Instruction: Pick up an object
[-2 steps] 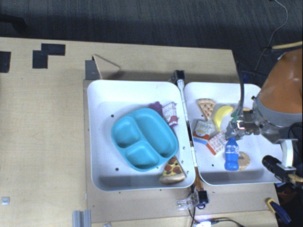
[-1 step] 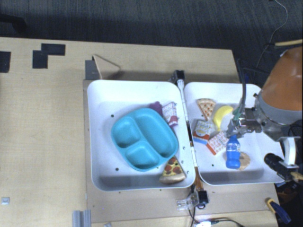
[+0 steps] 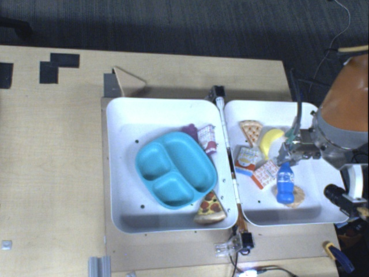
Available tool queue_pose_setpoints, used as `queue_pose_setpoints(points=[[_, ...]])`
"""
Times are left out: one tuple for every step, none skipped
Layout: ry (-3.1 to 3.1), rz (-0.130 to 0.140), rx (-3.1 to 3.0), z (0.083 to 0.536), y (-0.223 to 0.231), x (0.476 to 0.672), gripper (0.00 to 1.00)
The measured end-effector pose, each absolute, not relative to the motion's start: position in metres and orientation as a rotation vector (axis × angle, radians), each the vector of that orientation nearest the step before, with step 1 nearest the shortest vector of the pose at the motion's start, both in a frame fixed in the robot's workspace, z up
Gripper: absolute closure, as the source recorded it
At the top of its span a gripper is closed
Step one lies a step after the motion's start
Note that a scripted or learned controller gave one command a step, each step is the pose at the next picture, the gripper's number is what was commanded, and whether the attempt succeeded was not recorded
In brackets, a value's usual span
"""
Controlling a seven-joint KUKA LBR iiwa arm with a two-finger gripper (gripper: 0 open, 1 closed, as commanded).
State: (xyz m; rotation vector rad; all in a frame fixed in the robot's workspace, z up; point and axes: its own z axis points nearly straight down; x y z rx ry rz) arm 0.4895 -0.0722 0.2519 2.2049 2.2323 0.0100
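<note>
Start at the bottom of the frame: the blue bottle [image 3: 285, 184] lies in the lower middle of the right bin [image 3: 323, 213], its lower end resting on a round cookie-like piece [image 3: 297, 197]. You could lose a grab there, because the bottle looks round and slick and may roll off that piece if nudged.

Just above it, the pincer [image 3: 288, 150] hangs over the clutter in the right bin, close to the top of the bottle. You cannot tell from this slant how far apart its tips stand, and nothing shows between them, so treat it as holding nothing.

Right beside it to the left lie a red-and-white packet [image 3: 265, 173] and a small carton [image 3: 248, 156], with a yellow lemon-like toy [image 3: 271, 141] and a waffle wedge [image 3: 250, 131] further up. They crowd together, some touching, so you risk pinching an edge of two things or pushing them aside.

In the left bin [image 3: 124, 154], the blue divided tray [image 3: 174, 169], a pizza slice [image 3: 210, 207] and a purple wrapper [image 3: 203, 137] sit well apart from the pincer and are unlikely to interfere.

The bins rest on the worktop [image 3: 52, 154].
</note>
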Motion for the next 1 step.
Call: queue_pose_setpoints(points=[[2.237,0.014,2.199,0.2625,-0.0714,0.4907,1.0]])
